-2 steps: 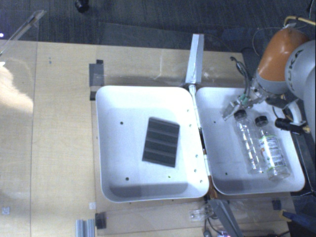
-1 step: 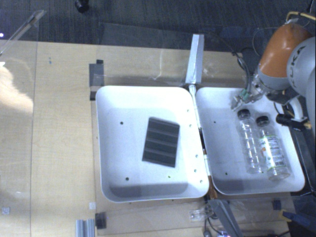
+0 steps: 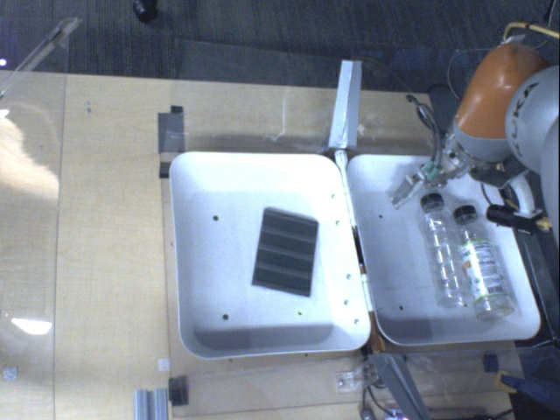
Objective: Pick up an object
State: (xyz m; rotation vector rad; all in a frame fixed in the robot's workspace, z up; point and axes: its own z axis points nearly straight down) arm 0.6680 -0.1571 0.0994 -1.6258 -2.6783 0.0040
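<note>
Two bins side by side on bench (image 3: 96,234). In left bin (image 3: 197,191): ribbed block (image 3: 286,251), near centre. In right bin (image 3: 385,296): two bottles (image 3: 464,265) lying touching, caps toward far side, gripper (image 3: 411,186) just behind them.

No text, brand, number or sign can be read here. One bottle (image 3: 484,269) in the right bin (image 3: 385,269) carries a label (image 3: 479,268) with green and orange marks, but its print is too small and blurred to make out. The bottle beside it (image 3: 444,252) is clear and shows no print. The dark ribbed pad (image 3: 285,251) in the left bin (image 3: 201,234) shows no writing, and the counter (image 3: 96,234) bears none.
</note>
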